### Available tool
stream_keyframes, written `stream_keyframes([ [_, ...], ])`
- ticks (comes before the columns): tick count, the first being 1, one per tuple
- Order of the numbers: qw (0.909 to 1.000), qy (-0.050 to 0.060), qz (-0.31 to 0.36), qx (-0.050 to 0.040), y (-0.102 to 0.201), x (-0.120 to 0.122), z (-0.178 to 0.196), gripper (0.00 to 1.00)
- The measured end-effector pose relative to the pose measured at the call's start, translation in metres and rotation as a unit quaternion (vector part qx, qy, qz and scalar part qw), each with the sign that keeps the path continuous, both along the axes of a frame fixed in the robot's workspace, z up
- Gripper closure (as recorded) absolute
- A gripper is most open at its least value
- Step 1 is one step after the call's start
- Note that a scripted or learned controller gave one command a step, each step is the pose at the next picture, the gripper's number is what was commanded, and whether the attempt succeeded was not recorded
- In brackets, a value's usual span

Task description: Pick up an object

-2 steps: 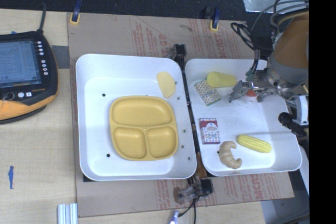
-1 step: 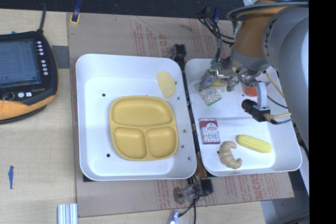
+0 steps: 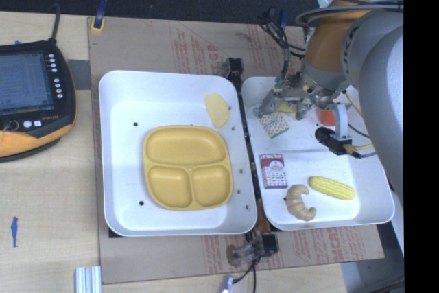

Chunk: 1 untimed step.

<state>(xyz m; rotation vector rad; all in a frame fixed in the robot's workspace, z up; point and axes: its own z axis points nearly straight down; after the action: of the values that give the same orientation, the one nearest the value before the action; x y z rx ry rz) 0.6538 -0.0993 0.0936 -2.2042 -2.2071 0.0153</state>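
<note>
Nearest the lens, right bin point(image 3: 374, 216) served as landmark. Left of it, a yellow divided tray point(image 3: 186, 166) and a pale chip point(image 3: 217, 110) lay in the other bin. Inside its near end: red card box point(image 3: 273, 171), croissant point(image 3: 300, 202), corn cob point(image 3: 331, 187). At its far end the hand point(image 3: 291, 98) hung just over a patterned packet point(image 3: 274, 124); grip state could not be told. Advice: centre over packet, descend squarely, then close.

In the right bin point(image 3: 384, 213), the hand point(image 3: 291, 103) and grey arm point(image 3: 370, 65) crowd the upper part of the frame. Open floor lies mid-bin, between the patterned packet point(image 3: 274, 125) and the red card box point(image 3: 273, 171). Croissant point(image 3: 300, 202) and corn cob point(image 3: 331, 187) block the lower edge.
</note>
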Motion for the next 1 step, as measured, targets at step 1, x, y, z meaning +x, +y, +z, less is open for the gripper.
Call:
stream_keyframes([
  [1,1.0,-0.001,-0.001,-0.0017,0.0014,-0.0002,-0.0001,0.0],
])
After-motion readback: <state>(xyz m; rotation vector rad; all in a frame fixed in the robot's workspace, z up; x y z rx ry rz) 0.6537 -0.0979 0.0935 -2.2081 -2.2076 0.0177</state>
